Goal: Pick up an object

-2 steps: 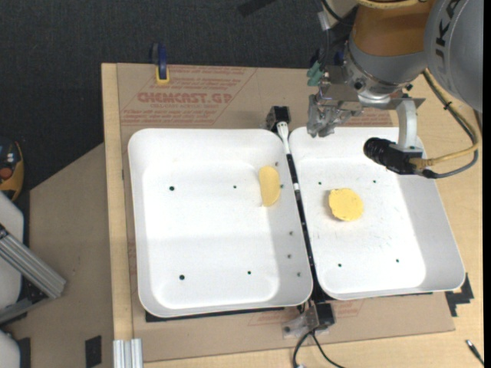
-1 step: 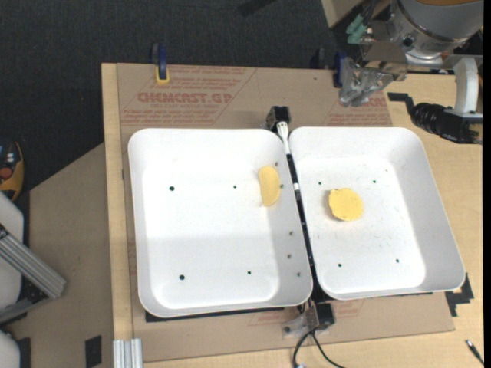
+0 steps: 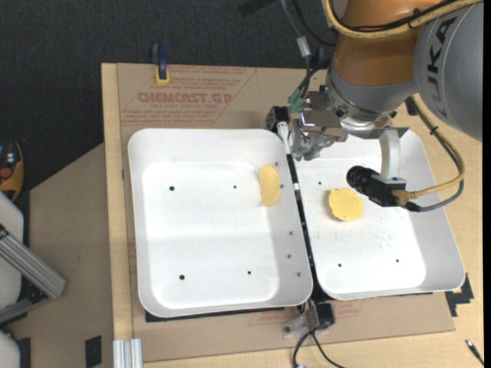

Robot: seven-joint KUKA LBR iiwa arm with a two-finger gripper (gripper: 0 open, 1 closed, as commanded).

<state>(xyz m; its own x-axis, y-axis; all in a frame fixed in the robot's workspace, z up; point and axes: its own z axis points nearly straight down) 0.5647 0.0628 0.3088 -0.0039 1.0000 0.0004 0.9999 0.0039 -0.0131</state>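
Two shallow white bins sit side by side on the bench (image 3: 69, 205), touching along their inner walls. The left bin (image 3: 153, 228) holds one item: an elongated yellow piece (image 3: 269, 185) lying near the bin's right wall, toward the far half. Small dark dots mark the floor of this bin. The right bin (image 3: 406, 267) holds one round yellow piece (image 3: 346, 205), resting on the floor near the middle and well apart from the walls.

The gripper (image 3: 307, 146) hangs over the far end of the seam between the bins, beneath the arm's orange band (image 3: 383, 21). Whether it is parted or closed cannot be told from this view; nothing is seen in its grasp. A black cylindrical fitting (image 3: 372, 185) on the arm sits just beside the round yellow piece, on its far right.

Writing: the brown board (image 3: 199, 98) under the bins bears red print reading "CHEMCAST", with further letters unclear. Grey lettering "KU" shows on the arm housing (image 3: 460, 60). A blue and yellow clamp (image 3: 161, 62) grips the board's far edge.
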